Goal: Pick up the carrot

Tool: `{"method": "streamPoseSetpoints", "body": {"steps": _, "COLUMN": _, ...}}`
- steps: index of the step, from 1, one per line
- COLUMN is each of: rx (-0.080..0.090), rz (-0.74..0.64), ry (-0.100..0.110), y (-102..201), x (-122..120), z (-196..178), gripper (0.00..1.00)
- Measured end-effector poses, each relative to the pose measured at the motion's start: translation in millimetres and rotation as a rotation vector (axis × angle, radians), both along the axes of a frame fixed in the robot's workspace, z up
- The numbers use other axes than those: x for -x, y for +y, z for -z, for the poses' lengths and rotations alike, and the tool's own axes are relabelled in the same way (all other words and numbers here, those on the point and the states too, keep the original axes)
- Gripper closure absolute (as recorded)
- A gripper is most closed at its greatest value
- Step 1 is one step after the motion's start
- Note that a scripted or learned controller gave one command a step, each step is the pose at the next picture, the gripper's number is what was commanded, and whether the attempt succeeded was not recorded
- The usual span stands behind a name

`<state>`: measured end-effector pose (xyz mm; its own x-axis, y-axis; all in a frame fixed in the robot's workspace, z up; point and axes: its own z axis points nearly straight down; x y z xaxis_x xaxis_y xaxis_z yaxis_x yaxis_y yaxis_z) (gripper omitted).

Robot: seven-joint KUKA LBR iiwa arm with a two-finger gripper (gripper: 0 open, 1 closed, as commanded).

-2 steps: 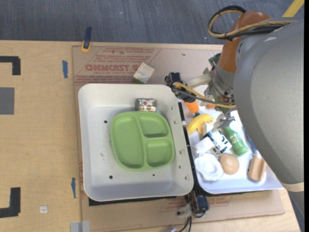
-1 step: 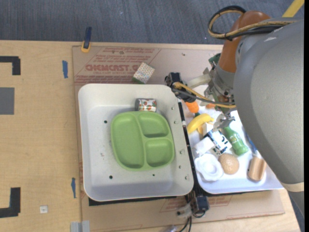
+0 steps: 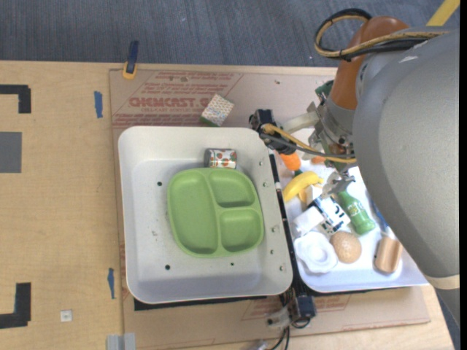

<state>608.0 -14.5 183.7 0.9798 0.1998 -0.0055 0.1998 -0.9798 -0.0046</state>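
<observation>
Carrot point(image 3: 290, 162) lies at the back left corner of the right bin point(image 3: 365, 279), just behind a banana point(image 3: 300, 186). The gripper point(image 3: 330, 146) hangs just beside it, to the right; how it is set I can't tell. A green bottle point(image 3: 355, 208) and an egg point(image 3: 346, 248) lie nearer. A green plate point(image 3: 215, 211) fills the left bin point(image 3: 139, 195).

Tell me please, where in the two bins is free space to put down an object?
The left bin has bare floor around the green tray: a wide strip on its left, a band below it. A small box stands above the tray. The right bin is crowded: banana, carrot, green bottle, egg.
</observation>
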Motion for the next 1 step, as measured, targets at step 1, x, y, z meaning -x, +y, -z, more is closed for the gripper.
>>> {"method": "streamPoseSetpoints", "body": {"steps": 1, "rx": 0.0, "rz": 0.0, "ry": 0.0, "y": 0.0, "x": 0.0, "z": 0.0, "gripper": 0.0}}
